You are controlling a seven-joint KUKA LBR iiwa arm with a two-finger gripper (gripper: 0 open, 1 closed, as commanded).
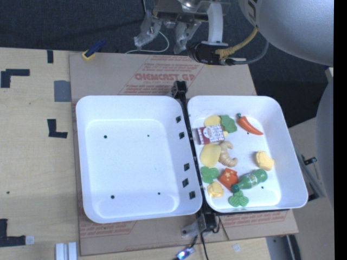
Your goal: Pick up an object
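Camera view, slanted down over bench. Claw (165, 37) raised beyond far edge of both bins, prongs spread apart, nothing between them. Toy food heaped in right bin (282, 118), below and to right of claw, well apart from it. Left bin (87, 110) lying below claw. Green bottle (251, 179) at near side of heap judged light, rigid, smooth and probably slippery; best gripped across its middle. Red pepper (249, 124) apart from neighbours, easiest reach. Small pieces possibly soft; too small to confirm.
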